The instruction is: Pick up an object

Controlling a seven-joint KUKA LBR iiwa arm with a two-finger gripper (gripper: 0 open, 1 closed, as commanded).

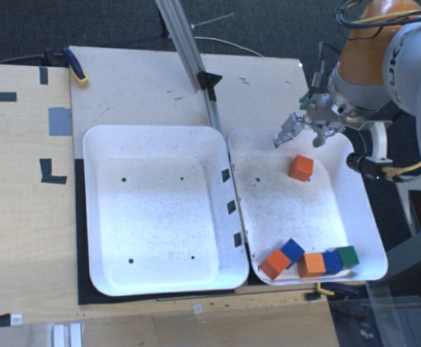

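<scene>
My gripper (302, 137) hangs over the far end of the right bin (355, 194), its two fingers spread wide with nothing between them. One finger (286, 132) reaches toward the bin's far-left corner, the other (319, 140) sits closer to my wrist. The lone orange cube (302, 168) lies on the bin floor just below and in front of my fingertips; I think there is a gap between us, though the slant makes that hard to judge. Along the near edge of the same bin a cluster sits packed together: an orange block (273, 263), a blue block (292, 251), a second orange block (312, 264), another blue one (333, 262) and a green block (348, 256). The left bin (95, 194) lies beside it.
</scene>
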